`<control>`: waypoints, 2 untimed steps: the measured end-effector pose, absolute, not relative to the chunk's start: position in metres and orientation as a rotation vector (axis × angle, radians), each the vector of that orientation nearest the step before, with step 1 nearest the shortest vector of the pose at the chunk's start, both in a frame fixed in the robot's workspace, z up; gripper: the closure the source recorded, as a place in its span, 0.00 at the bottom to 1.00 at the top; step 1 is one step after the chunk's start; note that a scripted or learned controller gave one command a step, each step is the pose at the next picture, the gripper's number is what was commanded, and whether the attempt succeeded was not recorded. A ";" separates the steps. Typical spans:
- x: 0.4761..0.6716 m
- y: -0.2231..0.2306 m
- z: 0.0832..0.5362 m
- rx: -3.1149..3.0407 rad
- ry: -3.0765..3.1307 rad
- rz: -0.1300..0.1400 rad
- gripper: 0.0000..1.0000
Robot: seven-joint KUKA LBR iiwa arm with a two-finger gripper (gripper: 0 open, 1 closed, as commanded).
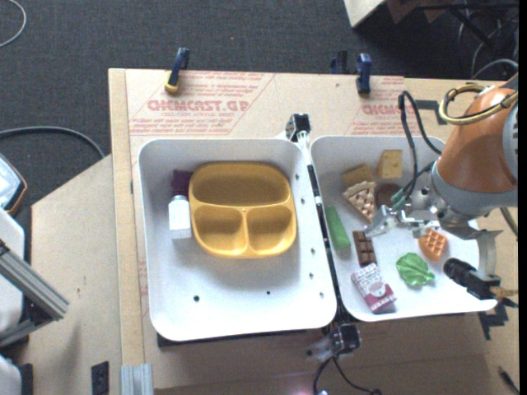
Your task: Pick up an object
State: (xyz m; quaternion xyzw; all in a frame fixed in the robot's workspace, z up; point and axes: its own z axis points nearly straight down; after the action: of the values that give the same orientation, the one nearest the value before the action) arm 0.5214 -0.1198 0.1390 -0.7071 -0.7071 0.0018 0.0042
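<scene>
We see the arm [482, 159] come in from the right over the right bin [346, 299], and its grey wrist and orange band cover that bin's far right side, so whatever lies beneath them is hidden from us. The gripper [385, 219] sits low above the middle of the right bin; its metal fingers look spread a little, with nothing that we can make out between them, though the parts are small and glinting and hard to read.

Taking the gripper as our landmark: just behind it lies a pizza slice [360, 197], with a tan bread piece [356, 175] and a cracker-like square [390, 164] farther back. Just in front of it is a chocolate bar [364, 248], and farther forward a pink-and-white carton [373, 287]. To its left a green cucumber-like piece [337, 227] lies along the bin's wall. To its right and forward are an orange waffle piece [431, 243] and a green leaf [413, 269].

Well to the gripper's left, the left bin [239, 303] holds a yellow divided plate [243, 207], which half covers a dark purple thing [181, 178] that we cannot name; a small white bottle [179, 217] touches the plate's left edge.

Both bins rest on a paper-covered board [214, 105] printed with red lettering and held by clamps [176, 69] at its far edge. Around it lies dark carpet [82, 23] with cables.
</scene>
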 end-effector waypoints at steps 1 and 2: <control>0.520 -0.119 0.085 -2.217 -2.215 0.005 0.00; 0.522 -0.120 0.099 -2.225 -2.218 -0.001 1.00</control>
State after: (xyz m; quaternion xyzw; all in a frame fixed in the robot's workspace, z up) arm 0.5217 -0.1198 0.0992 -0.7081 -0.7061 -0.0003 -0.0001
